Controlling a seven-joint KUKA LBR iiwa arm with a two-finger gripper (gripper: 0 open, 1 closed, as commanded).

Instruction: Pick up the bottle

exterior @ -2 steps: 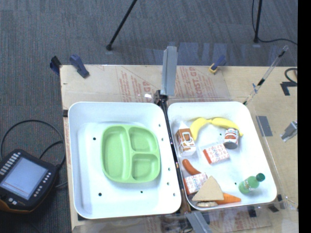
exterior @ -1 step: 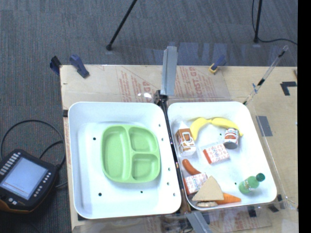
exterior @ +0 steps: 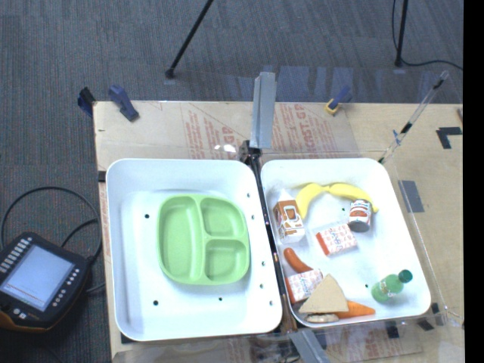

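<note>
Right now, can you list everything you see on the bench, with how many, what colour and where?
left bin: one, white, left half of the bench
right bin: one, white, right half of the bench
plate: one, light green, three sections, middle of the left bin
banana: one, yellow, back of the right bin
small cartons: three, white with orange print, middle and left of the right bin
jar: one, small, dark lid, beside the banana's right end
sausage: one, orange-red, left side of the right bin
sandwich: one, tan, front of the right bin
carrot: one, orange, by the sandwich
bottle: one, green, lying at the front right corner
</note>
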